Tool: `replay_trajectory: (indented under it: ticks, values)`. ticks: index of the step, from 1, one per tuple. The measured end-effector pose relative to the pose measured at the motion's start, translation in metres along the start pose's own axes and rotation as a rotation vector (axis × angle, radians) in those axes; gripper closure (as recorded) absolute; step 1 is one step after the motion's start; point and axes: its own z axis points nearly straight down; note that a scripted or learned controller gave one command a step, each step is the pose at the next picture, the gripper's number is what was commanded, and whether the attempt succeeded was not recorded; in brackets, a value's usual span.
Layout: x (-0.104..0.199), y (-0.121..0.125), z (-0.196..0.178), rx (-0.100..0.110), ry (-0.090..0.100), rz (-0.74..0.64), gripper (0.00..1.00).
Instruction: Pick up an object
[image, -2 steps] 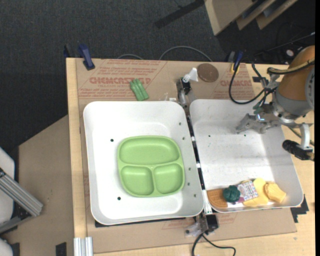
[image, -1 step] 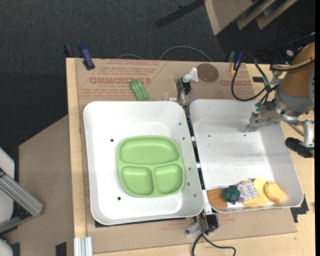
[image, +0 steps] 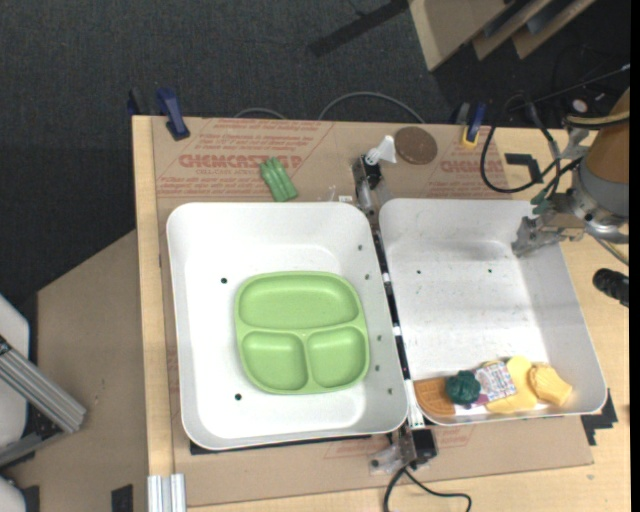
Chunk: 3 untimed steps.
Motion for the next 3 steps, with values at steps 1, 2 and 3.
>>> replay_trajectory:
  ticks: [1, 2, 3]
  values:
    - [0.000, -0.001, 0.003, 0.004, 0.001, 0.000, 0.00]
    - [0.012, -0.039, 0.062, 0.014, 0.005, 0.000, 0.00]
    - [0.006, 0.006, -0.013, -0.005, -0.002, -0.003, 0.00]
